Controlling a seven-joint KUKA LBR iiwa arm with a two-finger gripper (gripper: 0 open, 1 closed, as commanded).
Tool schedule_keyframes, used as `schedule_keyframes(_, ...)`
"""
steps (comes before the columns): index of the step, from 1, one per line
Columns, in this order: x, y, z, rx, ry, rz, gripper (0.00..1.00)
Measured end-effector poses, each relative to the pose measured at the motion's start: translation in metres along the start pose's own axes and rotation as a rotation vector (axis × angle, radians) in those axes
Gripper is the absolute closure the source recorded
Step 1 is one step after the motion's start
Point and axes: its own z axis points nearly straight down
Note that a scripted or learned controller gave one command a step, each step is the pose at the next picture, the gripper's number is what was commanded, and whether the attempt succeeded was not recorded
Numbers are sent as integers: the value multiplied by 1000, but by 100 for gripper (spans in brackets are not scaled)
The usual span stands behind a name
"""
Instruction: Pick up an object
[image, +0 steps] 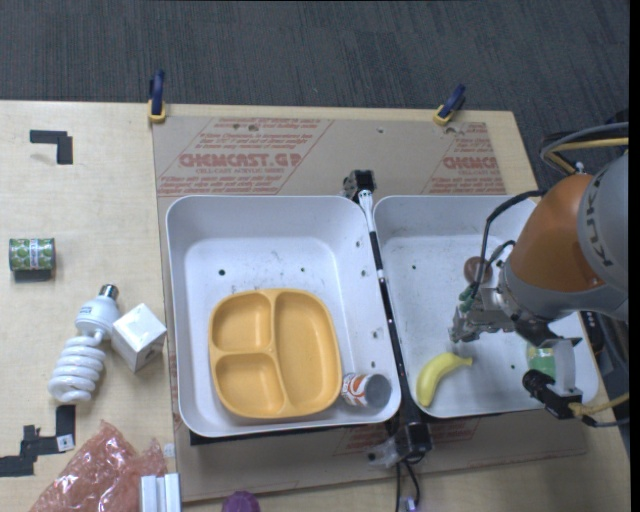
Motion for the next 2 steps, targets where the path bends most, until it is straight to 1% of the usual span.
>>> schedule_keyframes(1,6,15,10,1,0,-4,100)
schedule_keyframes(2,-36,17,9,0,-1,-2,100)
